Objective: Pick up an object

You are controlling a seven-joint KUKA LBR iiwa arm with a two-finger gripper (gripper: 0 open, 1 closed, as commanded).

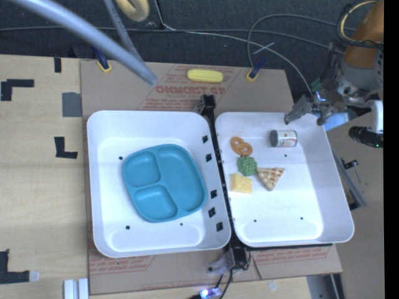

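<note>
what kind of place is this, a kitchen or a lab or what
Most likely a robotics lab bench, not a kitchen. Two shallow white bins are clipped side by side onto cardboard, a robot arm reaches in from the right, and the food is small toy pieces, such as a pretzel and a pizza slice.

The grey arm with its orange band [363,39] is seen at the upper right, reaching in from the right edge. Its wrist is angled downward and to the left. The two-finger metal hand [298,112] is held at the end, pointed left, with dark parts and a blue patch beside it.
</note>
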